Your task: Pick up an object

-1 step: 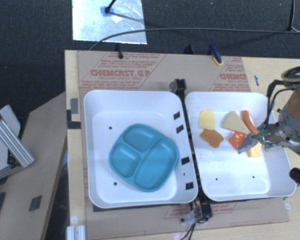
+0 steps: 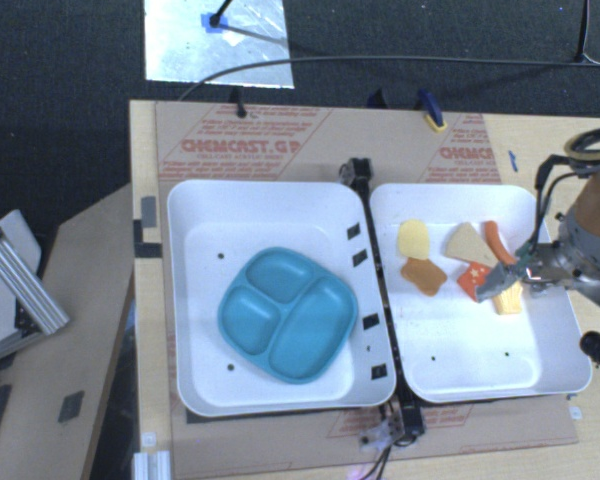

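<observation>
Gripper (image 2: 500,283) — finger state unclear — sits low over food pieces (image 2: 477,278) in right bin (image 2: 480,373).

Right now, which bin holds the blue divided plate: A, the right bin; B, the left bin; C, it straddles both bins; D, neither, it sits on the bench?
B: the blue divided plate lies flat inside the left bin, while the right bin holds only small food pieces.

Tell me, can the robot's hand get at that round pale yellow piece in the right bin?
Probably yes: the round pale yellow piece lies uncovered, and the hand is nearby in the same bin.
</observation>
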You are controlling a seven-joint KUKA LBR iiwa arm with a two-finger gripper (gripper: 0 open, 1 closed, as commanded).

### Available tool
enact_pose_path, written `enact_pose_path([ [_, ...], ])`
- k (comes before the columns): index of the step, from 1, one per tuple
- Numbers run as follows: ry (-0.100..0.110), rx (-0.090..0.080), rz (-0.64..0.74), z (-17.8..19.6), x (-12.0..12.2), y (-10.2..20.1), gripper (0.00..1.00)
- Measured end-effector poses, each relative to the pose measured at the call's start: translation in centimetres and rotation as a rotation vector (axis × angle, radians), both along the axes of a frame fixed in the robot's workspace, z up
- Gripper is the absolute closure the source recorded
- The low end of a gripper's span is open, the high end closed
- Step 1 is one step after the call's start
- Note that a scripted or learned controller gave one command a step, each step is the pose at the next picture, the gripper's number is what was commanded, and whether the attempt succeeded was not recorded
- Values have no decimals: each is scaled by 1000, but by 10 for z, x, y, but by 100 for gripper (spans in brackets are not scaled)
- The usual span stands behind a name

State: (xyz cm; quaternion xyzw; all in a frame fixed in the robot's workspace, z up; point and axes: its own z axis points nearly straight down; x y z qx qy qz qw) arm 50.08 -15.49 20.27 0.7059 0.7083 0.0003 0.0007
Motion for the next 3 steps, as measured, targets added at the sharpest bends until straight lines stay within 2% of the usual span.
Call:
enact_pose_path([
  [1, 4, 2, -2, -43, 1, 4, 0],
  [2, 4, 2, -2, -105, -2, 4, 0],
  [3, 1, 1, -2, -119, -1, 5, 0],
])
